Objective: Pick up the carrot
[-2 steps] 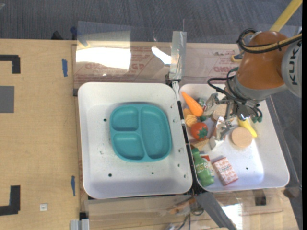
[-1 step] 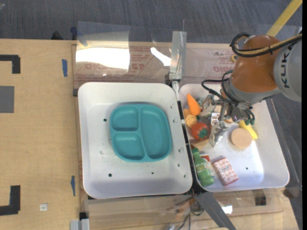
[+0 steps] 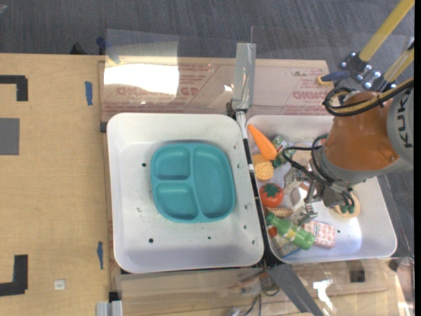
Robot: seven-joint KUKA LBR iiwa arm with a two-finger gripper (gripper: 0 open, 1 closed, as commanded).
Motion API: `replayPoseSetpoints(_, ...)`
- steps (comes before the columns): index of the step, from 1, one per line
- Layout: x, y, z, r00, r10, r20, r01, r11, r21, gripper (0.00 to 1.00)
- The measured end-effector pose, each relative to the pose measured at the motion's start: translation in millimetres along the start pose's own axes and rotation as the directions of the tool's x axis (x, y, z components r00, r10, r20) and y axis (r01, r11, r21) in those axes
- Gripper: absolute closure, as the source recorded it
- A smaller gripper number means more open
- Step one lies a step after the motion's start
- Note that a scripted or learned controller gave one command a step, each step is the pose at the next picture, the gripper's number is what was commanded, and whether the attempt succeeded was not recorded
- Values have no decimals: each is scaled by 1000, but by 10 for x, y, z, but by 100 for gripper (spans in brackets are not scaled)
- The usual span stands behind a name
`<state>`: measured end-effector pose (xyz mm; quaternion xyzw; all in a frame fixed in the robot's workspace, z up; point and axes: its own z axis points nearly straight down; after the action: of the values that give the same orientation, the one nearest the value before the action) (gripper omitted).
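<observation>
My claw hangs over the right bin's clutter, carrot not yet taken.

Nearest the bench front lie a green toy [image 3: 294, 232] and a pink packet [image 3: 322, 233]; above them my gripper [image 3: 309, 206] hovers over the right bin [image 3: 376, 237], and whether it is spread or closed I cannot tell. Farthest back, the carrot [image 3: 264, 143] lies slanted against the divider by the left bin [image 3: 125, 176]. It looks light, stiff, smooth plastic; I'd pinch its thick middle, across the width.

Wooden bench [image 3: 46, 196], two white bins side by side, left bin [image 3: 125, 176], right bin [image 3: 375, 226]
</observation>
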<state>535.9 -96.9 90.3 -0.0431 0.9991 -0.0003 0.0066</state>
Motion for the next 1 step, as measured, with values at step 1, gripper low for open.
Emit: replayPoseSetpoints(1,-709,-46,17,992,127,-1,-127,992,1,0)
